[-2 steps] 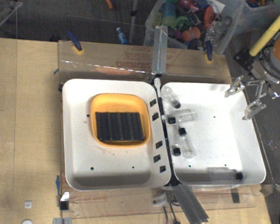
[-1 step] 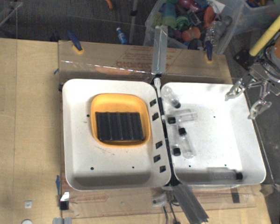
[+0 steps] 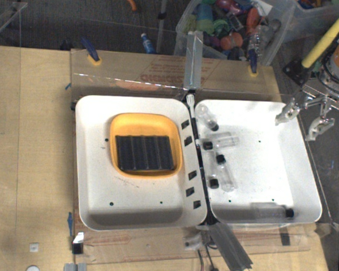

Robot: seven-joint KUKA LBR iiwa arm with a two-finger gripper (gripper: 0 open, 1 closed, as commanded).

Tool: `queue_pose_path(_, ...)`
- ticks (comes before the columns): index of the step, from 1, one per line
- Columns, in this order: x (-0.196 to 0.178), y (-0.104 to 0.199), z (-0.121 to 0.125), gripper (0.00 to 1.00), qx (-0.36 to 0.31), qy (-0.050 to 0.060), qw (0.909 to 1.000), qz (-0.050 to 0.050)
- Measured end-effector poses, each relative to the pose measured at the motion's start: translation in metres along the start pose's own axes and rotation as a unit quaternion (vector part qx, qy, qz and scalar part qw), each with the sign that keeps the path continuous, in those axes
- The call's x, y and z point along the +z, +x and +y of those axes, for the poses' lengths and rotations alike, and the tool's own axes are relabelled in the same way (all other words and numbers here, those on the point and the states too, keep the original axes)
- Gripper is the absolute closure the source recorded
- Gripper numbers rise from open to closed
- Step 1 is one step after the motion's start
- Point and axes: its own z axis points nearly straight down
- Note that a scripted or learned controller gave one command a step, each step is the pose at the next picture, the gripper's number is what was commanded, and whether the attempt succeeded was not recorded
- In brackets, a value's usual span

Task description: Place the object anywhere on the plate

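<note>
The left bin (image 3: 89, 156) holds a yellow-orange plate (image 3: 146, 125) with a dark ridged rectangular insert (image 3: 145, 152) lying on it, well to the left of the jaws and lower in the view. In the right bin (image 3: 269, 182), several clear vials with black caps (image 3: 217, 146) lie clustered along its left wall, and another (image 3: 273, 210) rests near the front edge, all apart from the plate. The gripper (image 3: 305, 119) hangs above the right bin's far right corner, its two fingers spread with nothing between them.
</note>
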Motion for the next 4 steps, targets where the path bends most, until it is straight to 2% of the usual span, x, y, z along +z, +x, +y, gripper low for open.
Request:
queue_pose_path(1, -0.007, -0.02, 0.011, 0.0, -0.17, -0.002, 0.9855, 0.0)
queue_pose_path(2, 0.004, -0.026, 0.015, 0.0, -0.333, -0.004, 0.9428, 0.0)
queue_pose_path(3, 0.015, -0.027, 0.016, 0.0, -0.446, -0.005, 0.8953, -0.001)
queue_pose_path(4, 0.024, -0.02, 0.012, 0.0, -0.596, -0.004, 0.8031, -0.002)
